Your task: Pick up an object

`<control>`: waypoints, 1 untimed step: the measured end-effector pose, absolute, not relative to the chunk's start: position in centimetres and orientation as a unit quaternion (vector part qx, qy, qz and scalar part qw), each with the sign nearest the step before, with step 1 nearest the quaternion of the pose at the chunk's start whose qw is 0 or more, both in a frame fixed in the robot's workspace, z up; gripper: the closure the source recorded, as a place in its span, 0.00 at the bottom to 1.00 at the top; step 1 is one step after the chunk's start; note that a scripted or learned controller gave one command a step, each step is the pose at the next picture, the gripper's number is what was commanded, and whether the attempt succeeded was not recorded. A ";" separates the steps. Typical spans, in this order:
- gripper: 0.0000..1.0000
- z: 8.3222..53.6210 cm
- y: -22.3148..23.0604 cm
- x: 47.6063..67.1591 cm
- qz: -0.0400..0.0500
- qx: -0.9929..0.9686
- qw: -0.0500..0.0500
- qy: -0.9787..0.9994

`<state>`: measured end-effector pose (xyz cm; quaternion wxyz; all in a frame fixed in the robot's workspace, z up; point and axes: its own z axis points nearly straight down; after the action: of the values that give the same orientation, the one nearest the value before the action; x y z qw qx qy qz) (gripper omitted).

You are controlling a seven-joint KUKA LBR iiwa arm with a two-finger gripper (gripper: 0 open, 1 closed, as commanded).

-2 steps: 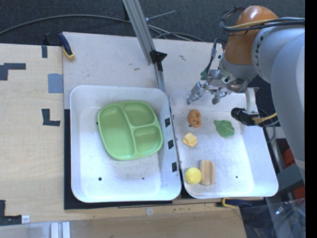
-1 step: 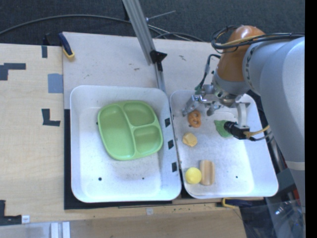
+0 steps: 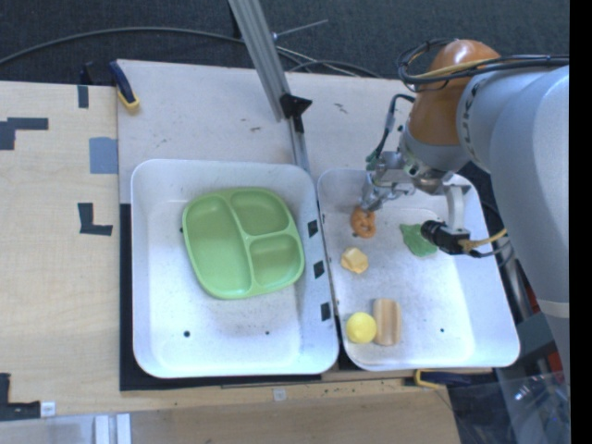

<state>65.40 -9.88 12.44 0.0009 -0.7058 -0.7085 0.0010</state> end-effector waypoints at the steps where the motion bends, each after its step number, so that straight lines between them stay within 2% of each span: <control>1: 1.00 17.3 -8.9 65.8 -0.002 -0.706 -0.001 -0.708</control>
<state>65.81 -8.87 17.35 -0.0013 -0.7061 -0.7082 -0.0015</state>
